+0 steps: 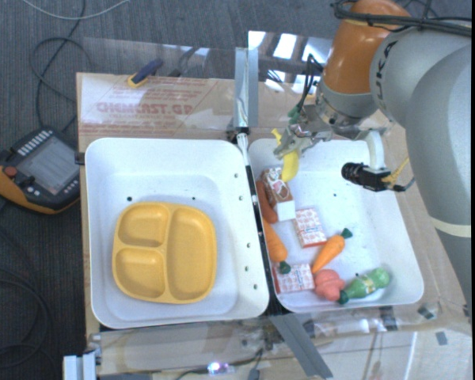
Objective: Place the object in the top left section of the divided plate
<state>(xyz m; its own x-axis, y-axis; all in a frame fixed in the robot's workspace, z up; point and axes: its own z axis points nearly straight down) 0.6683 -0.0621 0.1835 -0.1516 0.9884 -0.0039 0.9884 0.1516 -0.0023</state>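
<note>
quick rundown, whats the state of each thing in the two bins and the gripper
divided plate: flat in the left bin, all sections bare
gripper: over the right bin's far end, yellow object hanging below it
carrot: lying in the right bin
second carrot: lying along the bin's left wall
green toy: lying in the near corner

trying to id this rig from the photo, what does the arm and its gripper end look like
The thick, rounded grey arm has a glossy orange band above the wrist. Black cables loop over the band and more run down toward the small metal-and-black gripper. A short black cylindrical part sticks out on a white bracket beside the wrist. I can't make out any markings.
</note>
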